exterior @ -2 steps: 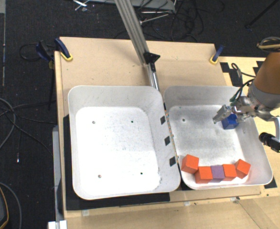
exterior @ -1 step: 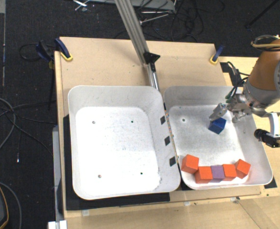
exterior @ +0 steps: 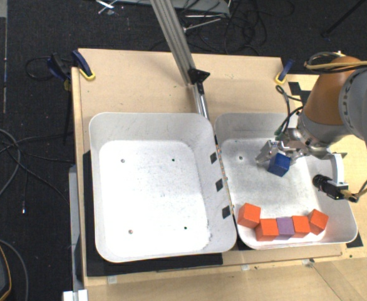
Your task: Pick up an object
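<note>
Blue block (exterior: 279, 164) sits at centre right of the frame in the right bin (exterior: 343, 227), pinched between the gripper's (exterior: 276, 156) closed fingers. Grasp looks made; lifting remains, and whether it is off the floor is unclear. Orange blocks (exterior: 250, 214) lie along the lower rim.

A blue block (exterior: 279, 164) sits tilted, one corner pointing down, over the middle of the right bin (exterior: 246, 144), right at the tip of the hand (exterior: 275, 153). Along the bin's near wall lies a row of blocks: an orange block (exterior: 249, 214) at the left end, a second orange one (exterior: 268, 228), a purple block (exterior: 285, 226), then two more orange blocks (exterior: 300, 224) (exterior: 318, 221), all touching or nearly so.
</note>
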{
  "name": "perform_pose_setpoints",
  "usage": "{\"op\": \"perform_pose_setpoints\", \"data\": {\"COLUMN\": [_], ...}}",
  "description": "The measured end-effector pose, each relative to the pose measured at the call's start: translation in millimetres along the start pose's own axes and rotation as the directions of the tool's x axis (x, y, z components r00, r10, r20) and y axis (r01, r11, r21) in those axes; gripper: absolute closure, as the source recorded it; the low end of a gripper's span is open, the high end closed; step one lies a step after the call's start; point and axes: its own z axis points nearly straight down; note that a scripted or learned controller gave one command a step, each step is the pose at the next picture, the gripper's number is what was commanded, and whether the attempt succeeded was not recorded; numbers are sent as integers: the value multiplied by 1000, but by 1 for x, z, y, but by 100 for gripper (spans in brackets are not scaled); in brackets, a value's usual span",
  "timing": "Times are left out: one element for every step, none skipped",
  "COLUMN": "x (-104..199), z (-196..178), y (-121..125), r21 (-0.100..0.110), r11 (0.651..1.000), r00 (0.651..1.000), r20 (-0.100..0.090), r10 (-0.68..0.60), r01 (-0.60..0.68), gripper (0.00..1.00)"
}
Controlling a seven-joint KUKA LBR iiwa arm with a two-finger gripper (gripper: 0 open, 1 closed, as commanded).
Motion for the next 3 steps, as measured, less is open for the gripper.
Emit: {"op": "perform_pose_setpoints", "data": {"x": [-3, -12, 37], "z": [-11, -9, -99], "y": [0, 13, 66], "r21": [-3, -3, -13], "r11": [1000, 1000, 1000], "r00": [1000, 1000, 1000], "r20": [2, 2, 2], "r10": [4, 3, -2], "r01": [-4, -3, 2], "gripper": [100, 100, 100]}}
